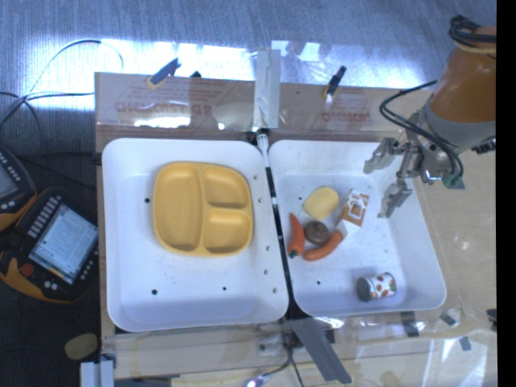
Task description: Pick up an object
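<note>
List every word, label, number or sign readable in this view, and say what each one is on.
No text can be read.
Cardboard sheets behind the bins: faint reddish print, too blurred to read.
Small orange and white carton in the right bin: marking too small to read.
Can lying in the right bin: red and white label, illegible.
Handheld pendant at the left: lit screen, contents too small to read.

Grey ribbed floor (242, 6), bright light patch at top; pale wood bench (476, 240); pendant (60, 240) w/ cables at left.
</note>
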### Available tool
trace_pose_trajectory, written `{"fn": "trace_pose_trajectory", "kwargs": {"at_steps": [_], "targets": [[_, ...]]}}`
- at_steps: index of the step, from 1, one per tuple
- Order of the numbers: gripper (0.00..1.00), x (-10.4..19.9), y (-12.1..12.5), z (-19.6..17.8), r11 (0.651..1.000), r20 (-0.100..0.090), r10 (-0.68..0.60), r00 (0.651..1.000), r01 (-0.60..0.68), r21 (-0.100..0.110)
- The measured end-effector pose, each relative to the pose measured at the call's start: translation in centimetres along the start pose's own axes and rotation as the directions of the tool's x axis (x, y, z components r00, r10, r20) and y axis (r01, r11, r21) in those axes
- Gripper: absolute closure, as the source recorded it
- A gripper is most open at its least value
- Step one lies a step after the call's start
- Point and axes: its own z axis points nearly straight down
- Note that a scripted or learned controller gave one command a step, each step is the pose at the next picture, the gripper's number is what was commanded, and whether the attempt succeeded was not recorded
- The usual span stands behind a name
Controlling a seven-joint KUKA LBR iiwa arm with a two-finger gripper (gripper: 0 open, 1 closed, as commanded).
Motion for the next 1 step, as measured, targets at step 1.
{"fn": "trace_pose_trajectory", "kwargs": {"at_steps": [1], "targets": [[0.00,-5.19,0.67,8.24,0.994,0.031,-0.113,0.993,0.112,0.014]]}}
